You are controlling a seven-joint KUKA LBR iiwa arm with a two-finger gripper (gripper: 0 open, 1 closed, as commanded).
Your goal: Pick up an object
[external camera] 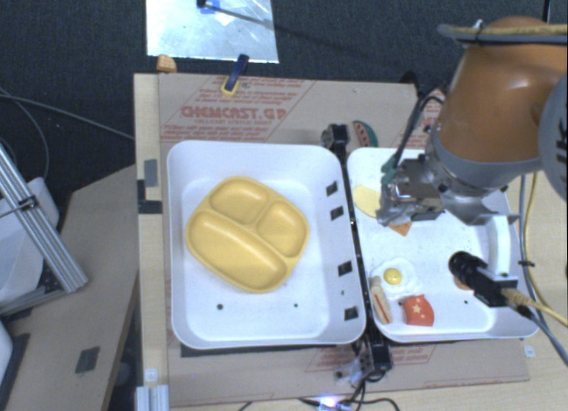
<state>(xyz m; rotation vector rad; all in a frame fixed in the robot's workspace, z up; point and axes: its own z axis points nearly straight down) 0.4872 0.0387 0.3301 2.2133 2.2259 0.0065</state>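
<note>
My gripper (399, 212) hangs low over the upper left part of the right bin (444, 329). Just under its tip an orange wedge (402, 227) peeks out; whether it is held or lying on the bin floor I cannot tell. A flat yellow slice (365, 196) lies just left of the gripper. Nearer the front of that bin sit a toy fried egg (395, 276), a toy hot dog (380, 303) and a red piece with a star (418, 311). The arm hides the bin's upper right part.
The left bin (195, 329) holds a yellow divided plate (248, 232). A raised divider with black clips (342, 241) separates the two bins. Cardboard (257, 107) lies under the bins, with a blue-and-yellow tool (236, 75) on it at the back.
</note>
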